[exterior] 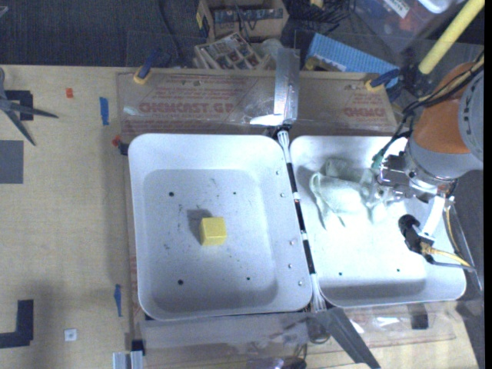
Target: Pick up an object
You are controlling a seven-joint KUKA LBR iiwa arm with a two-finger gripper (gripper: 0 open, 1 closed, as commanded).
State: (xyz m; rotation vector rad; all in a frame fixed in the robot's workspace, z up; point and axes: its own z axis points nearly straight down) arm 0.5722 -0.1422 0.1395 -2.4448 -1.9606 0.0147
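Observation:
A small yellow block [214,231] lies near the middle of the left bin [154,283]. In the right bin [384,279] a pale, whitish-green crumpled thing [337,192] lies in the far left part. My gripper [375,194] reaches in from the right and sits low at that pale thing's right edge, touching or nearly touching it. The pale thing blends with the bin floor, and its outline against the gripper is blurred. Nothing is visibly lifted.
A metal divider strip [296,206] runs between the two bins. A cardboard panel [200,102] stands behind them. Clutter and cables lie beyond the bench at the back. A blue marker [104,111] lies on the wooden bench to the left.

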